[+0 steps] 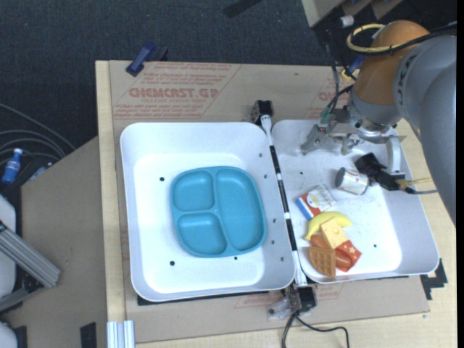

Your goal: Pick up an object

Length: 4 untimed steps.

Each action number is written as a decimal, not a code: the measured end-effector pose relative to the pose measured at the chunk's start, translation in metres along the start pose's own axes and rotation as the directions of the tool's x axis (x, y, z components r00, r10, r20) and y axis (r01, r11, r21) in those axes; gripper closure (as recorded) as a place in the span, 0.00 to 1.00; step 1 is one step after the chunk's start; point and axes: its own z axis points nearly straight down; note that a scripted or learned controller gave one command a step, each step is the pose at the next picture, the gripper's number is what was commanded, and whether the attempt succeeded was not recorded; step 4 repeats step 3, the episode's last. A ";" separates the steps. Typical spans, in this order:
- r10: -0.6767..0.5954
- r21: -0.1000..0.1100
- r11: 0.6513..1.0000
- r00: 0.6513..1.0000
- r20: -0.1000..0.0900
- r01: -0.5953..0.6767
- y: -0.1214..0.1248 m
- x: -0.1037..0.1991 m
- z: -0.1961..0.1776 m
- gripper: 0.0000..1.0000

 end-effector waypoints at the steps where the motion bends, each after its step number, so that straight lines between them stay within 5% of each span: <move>1: 0.000 0.002 1.000 1.000 0.000 0.000 -0.001 0.027 0.011 0.00; 2: 0.000 0.000 1.000 1.000 0.000 0.000 0.000 0.027 0.000 1.00; 3: 0.000 0.001 1.000 1.000 0.000 0.000 0.000 0.027 0.000 0.00; 4: 0.000 0.001 1.000 1.000 0.000 0.000 0.000 0.027 0.000 0.00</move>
